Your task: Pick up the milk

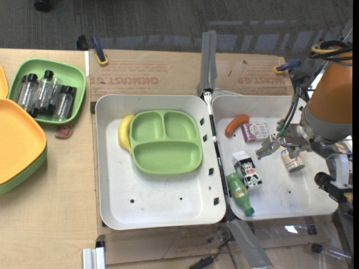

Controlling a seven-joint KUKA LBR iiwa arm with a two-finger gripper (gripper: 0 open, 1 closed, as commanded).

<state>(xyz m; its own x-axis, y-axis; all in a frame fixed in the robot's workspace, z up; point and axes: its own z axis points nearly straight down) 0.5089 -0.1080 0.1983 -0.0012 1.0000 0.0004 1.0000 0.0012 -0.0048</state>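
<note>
A: We start with the biggest things. The left bin (112,206) carries a green divided tray (166,141) with a yellow object (124,133) half under its 9 o'clock edge. The right bin (314,206) holds the smaller things, and the arm (331,102) hangs over its 3 o'clock side.

B: And the task? We judge it as not done. The milk (248,172), a small carton with black and white print, lies flat on the floor of the right bin near its middle, and nothing touches it.

A: Yes. The gripper (280,144) is above the bin, and the milk lies at about 8 o'clock from it, near but apart. Between the fingers we see nothing. Whether they are spread or pressed together, we cannot tell.

B: So reaching, closing and lifting all remain. Close to the milk, at its 6 o'clock, lies a green bottle (240,193); the sausage (236,124) and a pink packet (256,131) lie at 12 o'clock.
</note>
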